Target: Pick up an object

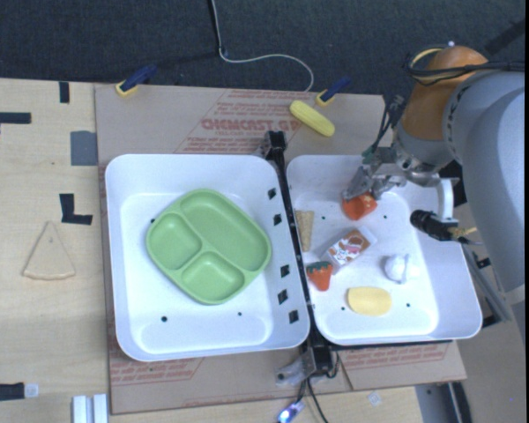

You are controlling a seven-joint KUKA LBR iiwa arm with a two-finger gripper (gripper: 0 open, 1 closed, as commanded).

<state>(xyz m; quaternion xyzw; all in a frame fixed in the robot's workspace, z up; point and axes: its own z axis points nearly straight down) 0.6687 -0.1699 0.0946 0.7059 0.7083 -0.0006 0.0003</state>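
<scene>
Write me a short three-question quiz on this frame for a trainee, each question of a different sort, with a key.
1. True or false: the green tray lies in the left bin.
2. Which item lies nearest the gripper? A) the yellow oval piece B) the red-orange piece C) the small packet
3. Fill in: the yellow banana-shaped toy lies on the ____, outside both bins.

Key:
1. True.
2. B; it sits right at the gripper's tip in the right bin.
3. Cardboard, behind the bins.
</scene>
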